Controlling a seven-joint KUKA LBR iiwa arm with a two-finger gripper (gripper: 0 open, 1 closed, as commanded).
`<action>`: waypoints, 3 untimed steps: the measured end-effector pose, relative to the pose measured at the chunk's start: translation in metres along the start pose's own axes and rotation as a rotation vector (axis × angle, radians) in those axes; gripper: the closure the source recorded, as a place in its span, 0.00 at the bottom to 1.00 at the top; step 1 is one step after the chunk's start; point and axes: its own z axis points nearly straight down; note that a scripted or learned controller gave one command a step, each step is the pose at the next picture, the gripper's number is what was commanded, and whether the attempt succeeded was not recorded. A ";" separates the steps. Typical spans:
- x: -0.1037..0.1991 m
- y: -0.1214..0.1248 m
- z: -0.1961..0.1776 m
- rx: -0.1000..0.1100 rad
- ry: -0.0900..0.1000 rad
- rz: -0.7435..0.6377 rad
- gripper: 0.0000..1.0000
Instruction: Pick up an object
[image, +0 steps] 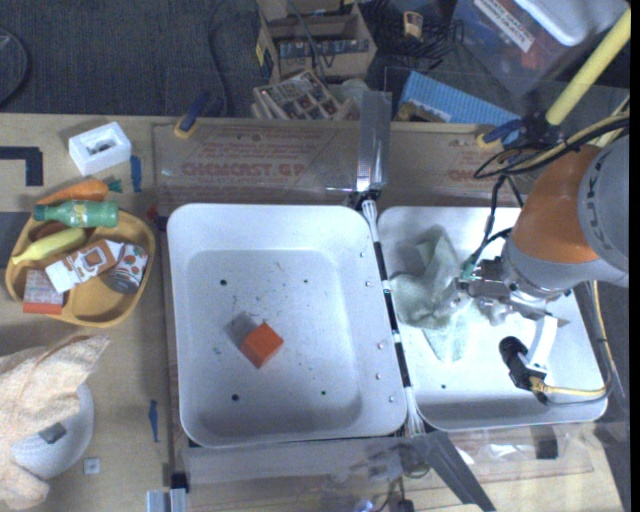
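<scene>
Reaching in from the right, the gripper (478, 290) hangs low over the right bin (580, 400), at the edge of a pale green cloth (432, 290). An orange block (263, 344) lies in the left bin (200, 240).

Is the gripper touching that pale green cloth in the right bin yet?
Cannot tell. In the camera view the gripper overlaps the edge of the pale green cloth in the right bin, but the slanted angle shows neither contact nor gap.

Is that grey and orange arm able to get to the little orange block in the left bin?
Probably yes. The orange block lies alone on the open floor of the left bin, nothing on top of it; the arm hangs over the right bin.
</scene>
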 end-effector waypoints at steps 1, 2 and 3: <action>-0.019 0.017 0.016 -0.013 0.002 0.024 0.00; 0.023 -0.015 0.003 0.003 0.001 -0.009 0.00; -0.039 0.003 -0.041 -0.001 -0.001 0.036 0.00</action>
